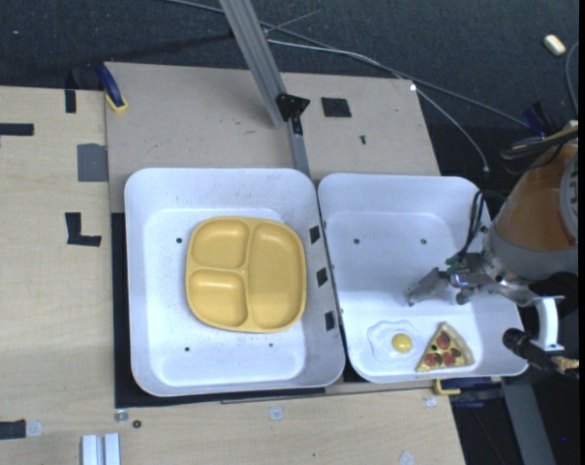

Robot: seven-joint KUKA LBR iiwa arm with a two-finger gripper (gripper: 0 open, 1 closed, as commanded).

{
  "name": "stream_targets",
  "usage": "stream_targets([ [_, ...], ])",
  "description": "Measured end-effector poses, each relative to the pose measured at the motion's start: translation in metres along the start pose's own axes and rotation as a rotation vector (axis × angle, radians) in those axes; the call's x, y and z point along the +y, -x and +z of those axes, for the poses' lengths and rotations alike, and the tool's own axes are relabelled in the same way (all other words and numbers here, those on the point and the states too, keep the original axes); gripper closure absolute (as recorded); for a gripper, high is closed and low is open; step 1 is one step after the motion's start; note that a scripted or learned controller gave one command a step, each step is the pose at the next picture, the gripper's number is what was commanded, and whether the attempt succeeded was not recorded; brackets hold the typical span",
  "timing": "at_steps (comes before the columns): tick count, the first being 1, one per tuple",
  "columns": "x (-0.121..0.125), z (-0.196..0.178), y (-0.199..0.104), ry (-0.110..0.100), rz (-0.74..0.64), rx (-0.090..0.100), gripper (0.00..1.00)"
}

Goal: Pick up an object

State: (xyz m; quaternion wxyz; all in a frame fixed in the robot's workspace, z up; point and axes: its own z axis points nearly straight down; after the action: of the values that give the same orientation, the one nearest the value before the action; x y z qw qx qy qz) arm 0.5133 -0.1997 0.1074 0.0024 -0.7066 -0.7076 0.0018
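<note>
Camera view from above the bench gives me both shallow white plastic bins side by side. I see the left white bin (157, 260) holding a yellow three-compartment plastic plate (246, 274), which lies flat near the bin's middle. I see the right white bin (389, 201) carrying two small toy foods along its near edge: a white fried egg with a yellow yolk (394, 341) and, just beside it toward the arm, a triangular pizza slice with red topping (445, 348). The two sit close together; I cannot tell whether they touch.

From the right I see the grey arm with its orange band (537, 211) reaching into the right bin. The two-finger gripper (420, 292) hangs over the bin floor, pointing toward the left, above and slightly beyond the egg and pizza slice as the picture runs. Its dark fingers look narrow and drawn close at the tip, but at this slant and size I cannot tell how far apart they stand. I make out nothing between them, and both toy foods lie on the bin floor apart from the gripper.

Around the bins I see the pale wooden bench top (41, 289) with dark tape marks, a slanted grey metal bar (254, 37) running down toward the gap between the bins, and thin cables (389, 66) across the dark floor behind.
</note>
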Motion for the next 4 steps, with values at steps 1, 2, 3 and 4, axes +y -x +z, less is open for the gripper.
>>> stream_targets([
  [1,0.001,0.022,0.001,0.006,0.001,-0.003,0.0],
  [2,0.003,0.009,0.0,0.012,0.0,-0.004,1.0],
  [3,-0.003,-0.05,0.007,0.008,0.001,-0.002,1.0],
  [4,-0.006,-0.106,0.008,0.009,0.0,-0.002,1.0],
])
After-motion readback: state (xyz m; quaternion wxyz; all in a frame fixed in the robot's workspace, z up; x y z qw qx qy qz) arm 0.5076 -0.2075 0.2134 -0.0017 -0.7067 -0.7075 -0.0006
